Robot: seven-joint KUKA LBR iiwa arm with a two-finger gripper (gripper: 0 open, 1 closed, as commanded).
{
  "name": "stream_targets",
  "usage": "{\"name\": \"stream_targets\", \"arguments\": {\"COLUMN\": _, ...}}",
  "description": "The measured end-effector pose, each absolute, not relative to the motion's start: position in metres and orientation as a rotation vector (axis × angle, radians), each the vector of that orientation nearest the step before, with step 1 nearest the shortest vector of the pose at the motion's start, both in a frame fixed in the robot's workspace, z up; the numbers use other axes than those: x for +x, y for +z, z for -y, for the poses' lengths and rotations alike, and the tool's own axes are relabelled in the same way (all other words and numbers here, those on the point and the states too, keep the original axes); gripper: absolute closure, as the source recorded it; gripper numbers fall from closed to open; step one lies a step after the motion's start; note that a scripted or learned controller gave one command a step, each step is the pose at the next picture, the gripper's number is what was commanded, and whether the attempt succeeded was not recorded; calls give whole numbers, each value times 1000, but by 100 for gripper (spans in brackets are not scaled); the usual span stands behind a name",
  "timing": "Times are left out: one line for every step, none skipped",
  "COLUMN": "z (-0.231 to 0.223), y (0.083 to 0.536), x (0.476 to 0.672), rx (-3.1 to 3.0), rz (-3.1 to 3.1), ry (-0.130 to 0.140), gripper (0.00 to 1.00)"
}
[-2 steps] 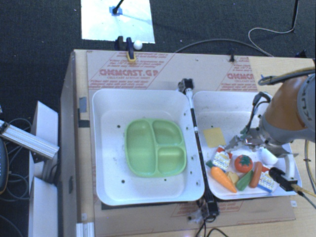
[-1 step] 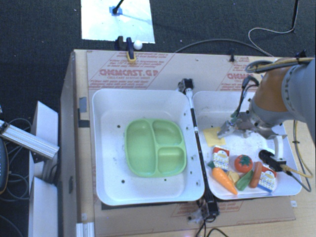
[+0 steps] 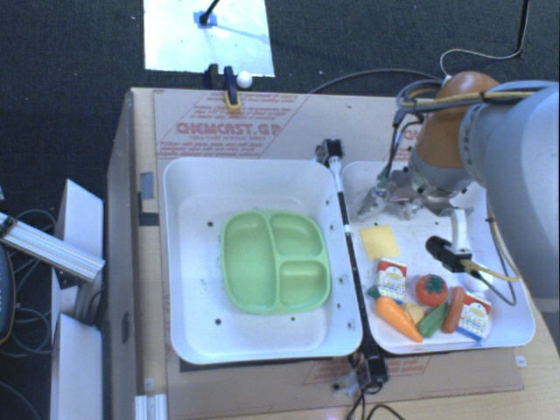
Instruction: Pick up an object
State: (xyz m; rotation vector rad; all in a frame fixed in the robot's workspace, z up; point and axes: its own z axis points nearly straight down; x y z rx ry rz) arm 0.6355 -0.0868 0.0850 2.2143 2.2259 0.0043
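Note:
My gripper (image 3: 411,206) hangs over the far part of the right bin (image 3: 516,322), below the orange band of the arm (image 3: 455,138). Nothing shows held in it. Just in front of it a flat yellow cheese slice (image 3: 379,241) lies on the bin floor. Nearer the front edge sit a small red-and-white carton (image 3: 392,280), a red tomato (image 3: 430,289), an orange carrot (image 3: 398,318), a green vegetable (image 3: 432,319), a brown sausage (image 3: 453,309) and a second carton (image 3: 474,315).
The left bin (image 3: 197,199) holds a green divided plate (image 3: 276,261). A black bar (image 3: 343,213) runs between the two bins. A yellow cable (image 3: 490,276) trails from the gripper over the right bin. Cardboard (image 3: 236,125) covers the bench behind the bins.

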Motion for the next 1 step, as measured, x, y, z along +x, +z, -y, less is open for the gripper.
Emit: {"name": "stream_targets", "arguments": {"z": 86, "y": 84, "x": 548, "rx": 2220, "rz": -2223, "ry": -1, "gripper": 0}}
